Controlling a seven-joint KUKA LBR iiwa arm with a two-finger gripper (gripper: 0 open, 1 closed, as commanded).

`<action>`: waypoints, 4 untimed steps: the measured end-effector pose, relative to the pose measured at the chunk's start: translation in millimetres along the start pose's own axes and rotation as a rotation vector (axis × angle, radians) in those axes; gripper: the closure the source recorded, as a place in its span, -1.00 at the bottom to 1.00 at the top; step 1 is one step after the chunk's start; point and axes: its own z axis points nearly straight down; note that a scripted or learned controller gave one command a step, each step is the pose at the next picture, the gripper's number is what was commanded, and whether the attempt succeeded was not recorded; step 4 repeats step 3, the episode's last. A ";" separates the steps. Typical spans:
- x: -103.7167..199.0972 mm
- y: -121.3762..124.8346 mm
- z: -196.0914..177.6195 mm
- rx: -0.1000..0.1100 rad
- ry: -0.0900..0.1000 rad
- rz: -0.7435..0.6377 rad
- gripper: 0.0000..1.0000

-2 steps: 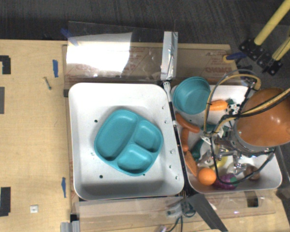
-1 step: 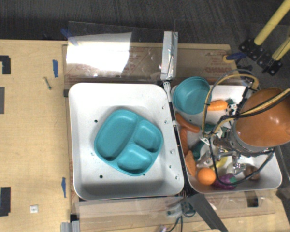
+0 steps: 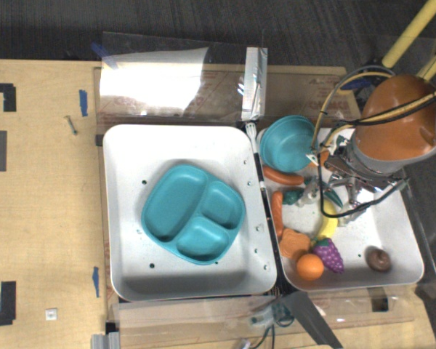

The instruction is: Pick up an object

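Observation:
The right bin holds several toy foods: a teal bowl at its back left, a red-orange sausage shape, a carrot, a small green piece, a yellow banana, purple grapes, an orange and a brown doughnut. My gripper hangs low over the middle of this bin, just right of the bowl and above the banana. Cables and the wrist hide what lies directly under it.
The left bin bears a teal divided plate. A raised divider separates the two bins. The orange-banded wrist and looping cables overhang the right bin's back right corner.

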 end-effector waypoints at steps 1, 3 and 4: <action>50.5 37.8 3.6 0.008 -0.003 -0.016 -1.00; -52.2 38.9 -94.5 0.005 -0.004 0.056 1.00; -52.2 38.9 -94.5 0.005 -0.004 0.056 1.00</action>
